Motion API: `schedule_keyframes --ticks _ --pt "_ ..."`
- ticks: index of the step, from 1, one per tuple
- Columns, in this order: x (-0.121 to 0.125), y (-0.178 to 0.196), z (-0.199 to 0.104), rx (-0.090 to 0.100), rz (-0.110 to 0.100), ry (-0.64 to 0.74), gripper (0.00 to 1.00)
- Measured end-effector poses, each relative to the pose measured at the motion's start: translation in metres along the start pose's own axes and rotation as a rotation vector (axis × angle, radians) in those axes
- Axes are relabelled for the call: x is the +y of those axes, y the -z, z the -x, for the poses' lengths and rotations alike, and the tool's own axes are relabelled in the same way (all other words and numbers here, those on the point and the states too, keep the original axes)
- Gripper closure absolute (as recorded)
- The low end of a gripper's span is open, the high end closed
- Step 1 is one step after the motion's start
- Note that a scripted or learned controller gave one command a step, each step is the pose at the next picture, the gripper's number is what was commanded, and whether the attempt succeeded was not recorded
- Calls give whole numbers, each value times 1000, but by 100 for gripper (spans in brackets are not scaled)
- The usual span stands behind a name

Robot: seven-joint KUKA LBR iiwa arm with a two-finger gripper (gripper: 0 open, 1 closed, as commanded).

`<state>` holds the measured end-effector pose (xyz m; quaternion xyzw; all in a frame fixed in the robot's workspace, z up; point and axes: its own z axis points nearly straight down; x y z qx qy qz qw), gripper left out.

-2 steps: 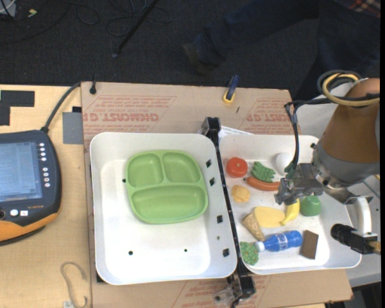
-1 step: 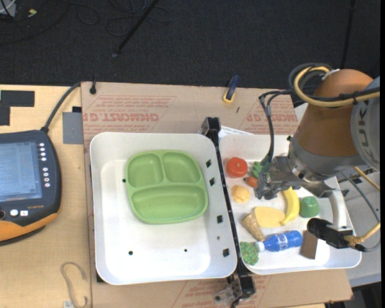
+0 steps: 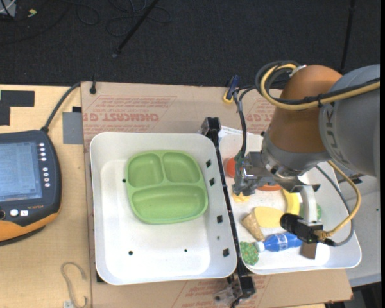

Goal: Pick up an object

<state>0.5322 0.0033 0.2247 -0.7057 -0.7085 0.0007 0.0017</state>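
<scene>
A green divided plate (image 3: 167,188) lies flat in the left bin (image 3: 160,249), mid-frame. In the right bin (image 3: 345,252), lower right, a yellow wedge (image 3: 267,215) touches a tan lump (image 3: 252,226), with a blue bottle (image 3: 279,242) on its side below.

Left bin roomy, right bin crowded

The left bin (image 3: 97,204) has bare floor below and left of the green plate (image 3: 167,188); in the right bin (image 3: 346,262) a yellow wedge (image 3: 267,217), blue bottle (image 3: 279,242) and small green item (image 3: 250,253) lie packed close, with the arm (image 3: 308,120) hanging over its upper half
</scene>
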Motion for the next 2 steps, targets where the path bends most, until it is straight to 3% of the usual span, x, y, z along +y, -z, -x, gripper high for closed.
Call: schedule_keyframes --ticks 2 --pt "27 1 -95 0 0 0 100"
